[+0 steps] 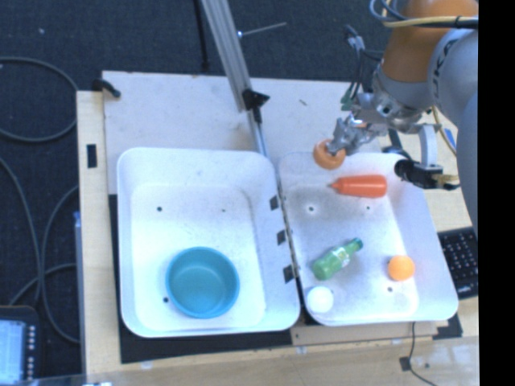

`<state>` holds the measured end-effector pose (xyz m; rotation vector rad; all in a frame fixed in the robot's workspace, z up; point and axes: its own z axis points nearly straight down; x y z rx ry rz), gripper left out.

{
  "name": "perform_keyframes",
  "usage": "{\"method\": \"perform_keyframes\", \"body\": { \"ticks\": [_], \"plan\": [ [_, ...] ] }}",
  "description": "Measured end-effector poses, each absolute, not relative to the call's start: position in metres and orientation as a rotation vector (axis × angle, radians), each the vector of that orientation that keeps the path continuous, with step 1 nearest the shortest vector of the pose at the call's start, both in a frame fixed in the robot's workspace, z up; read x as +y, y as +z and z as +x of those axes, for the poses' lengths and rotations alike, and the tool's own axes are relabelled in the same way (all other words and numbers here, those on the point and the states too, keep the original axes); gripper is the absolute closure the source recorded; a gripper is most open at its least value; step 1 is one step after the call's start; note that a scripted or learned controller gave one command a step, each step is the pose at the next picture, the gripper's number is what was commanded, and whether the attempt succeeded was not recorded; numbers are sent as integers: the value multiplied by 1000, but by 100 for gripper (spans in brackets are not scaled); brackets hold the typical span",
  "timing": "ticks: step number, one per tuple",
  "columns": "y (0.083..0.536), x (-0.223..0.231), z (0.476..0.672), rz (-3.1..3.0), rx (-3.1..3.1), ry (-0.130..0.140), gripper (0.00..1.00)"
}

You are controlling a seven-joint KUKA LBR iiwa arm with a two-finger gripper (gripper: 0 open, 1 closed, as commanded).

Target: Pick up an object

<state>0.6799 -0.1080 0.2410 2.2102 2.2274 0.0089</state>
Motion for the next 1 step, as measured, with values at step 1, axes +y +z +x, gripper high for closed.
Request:
{"method": "perform_keyframes", "body": {
  "ticks": [1],
  "plan": [
    [296, -109, 681, 2208, 2227, 11, 100]
  ]
}}
